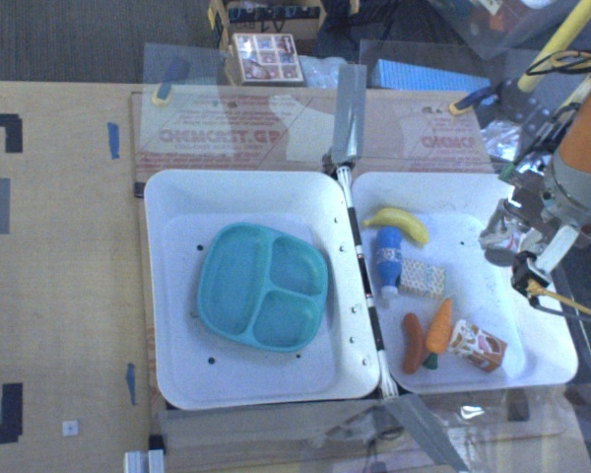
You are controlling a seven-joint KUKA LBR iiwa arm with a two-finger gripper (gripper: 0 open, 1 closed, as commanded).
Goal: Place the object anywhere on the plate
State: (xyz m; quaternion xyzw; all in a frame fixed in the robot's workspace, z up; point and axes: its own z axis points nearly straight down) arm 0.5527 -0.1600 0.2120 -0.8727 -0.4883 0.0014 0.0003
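Two white bins (177,264) sit on a tan bench (59,264), cardboard box (266,8) behind.

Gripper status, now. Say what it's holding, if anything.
Gripper: at the right bin's right edge, above the floor; whether it is open or shut cannot be told, and nothing visible is held.

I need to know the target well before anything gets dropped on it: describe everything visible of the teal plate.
The teal sectioned plastic plate lies flat in the left shallow white bin, turned slightly askew. It is a rounded square with a raised rim and three compartments, two smaller and one larger. Nothing lies on it; it touches the bin floor alone.
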